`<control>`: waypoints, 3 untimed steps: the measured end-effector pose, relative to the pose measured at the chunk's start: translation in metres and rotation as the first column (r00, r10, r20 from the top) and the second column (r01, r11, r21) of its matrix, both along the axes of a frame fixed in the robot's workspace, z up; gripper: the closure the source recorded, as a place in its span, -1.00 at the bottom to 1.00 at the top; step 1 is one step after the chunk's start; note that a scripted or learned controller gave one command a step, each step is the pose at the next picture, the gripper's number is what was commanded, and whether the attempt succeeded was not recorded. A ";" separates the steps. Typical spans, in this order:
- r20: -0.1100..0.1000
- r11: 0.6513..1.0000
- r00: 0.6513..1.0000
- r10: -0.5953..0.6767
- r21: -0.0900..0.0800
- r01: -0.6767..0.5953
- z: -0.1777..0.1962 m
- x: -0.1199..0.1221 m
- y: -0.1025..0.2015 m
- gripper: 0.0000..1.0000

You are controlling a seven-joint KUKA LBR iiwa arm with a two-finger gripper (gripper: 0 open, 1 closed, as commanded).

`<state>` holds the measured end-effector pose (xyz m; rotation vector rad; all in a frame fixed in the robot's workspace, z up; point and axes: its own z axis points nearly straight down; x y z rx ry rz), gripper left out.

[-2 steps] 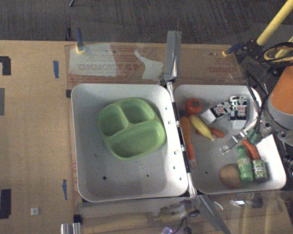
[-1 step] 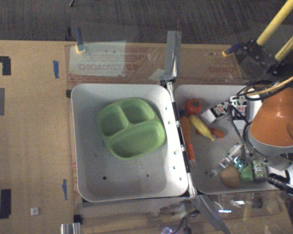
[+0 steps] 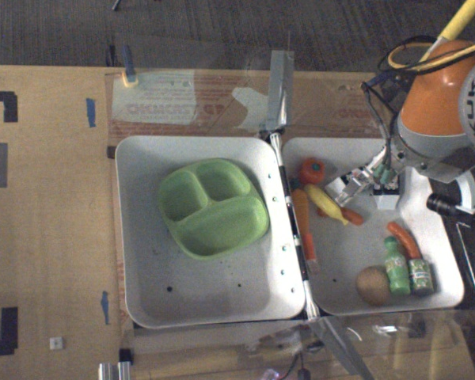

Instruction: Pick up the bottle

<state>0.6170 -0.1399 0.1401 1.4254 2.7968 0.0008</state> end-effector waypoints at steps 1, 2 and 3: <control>-0.004 0.977 0.977 0.212 0.002 -0.212 -0.016 -0.071 0.037 -1.00; -0.005 0.986 0.986 0.169 0.002 -0.169 -0.024 -0.120 -0.009 -1.00; -0.005 0.966 0.966 0.260 0.003 -0.260 0.002 -0.138 0.040 -1.00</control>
